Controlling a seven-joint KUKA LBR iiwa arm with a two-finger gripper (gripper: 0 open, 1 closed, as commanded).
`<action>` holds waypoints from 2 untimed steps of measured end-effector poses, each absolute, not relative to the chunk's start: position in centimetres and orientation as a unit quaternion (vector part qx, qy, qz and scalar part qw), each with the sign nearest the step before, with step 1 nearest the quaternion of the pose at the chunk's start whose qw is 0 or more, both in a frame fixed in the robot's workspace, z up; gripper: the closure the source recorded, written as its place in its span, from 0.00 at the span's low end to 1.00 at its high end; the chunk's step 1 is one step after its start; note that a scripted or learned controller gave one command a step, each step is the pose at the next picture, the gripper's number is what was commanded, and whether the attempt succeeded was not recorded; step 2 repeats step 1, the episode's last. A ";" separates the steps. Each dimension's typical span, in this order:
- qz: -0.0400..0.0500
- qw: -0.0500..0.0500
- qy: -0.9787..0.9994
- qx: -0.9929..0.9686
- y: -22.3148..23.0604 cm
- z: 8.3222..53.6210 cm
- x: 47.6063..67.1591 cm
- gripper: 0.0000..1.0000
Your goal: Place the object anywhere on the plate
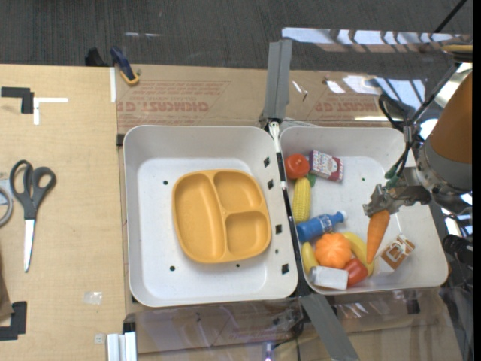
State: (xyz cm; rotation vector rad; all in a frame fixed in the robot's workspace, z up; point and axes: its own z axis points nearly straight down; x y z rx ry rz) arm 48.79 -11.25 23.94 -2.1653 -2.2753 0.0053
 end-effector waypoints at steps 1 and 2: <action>0.002 0.000 -0.724 -0.690 -11.3 23.9 48.8 0.00; 0.002 0.000 -0.724 -0.690 -11.3 23.9 48.8 0.00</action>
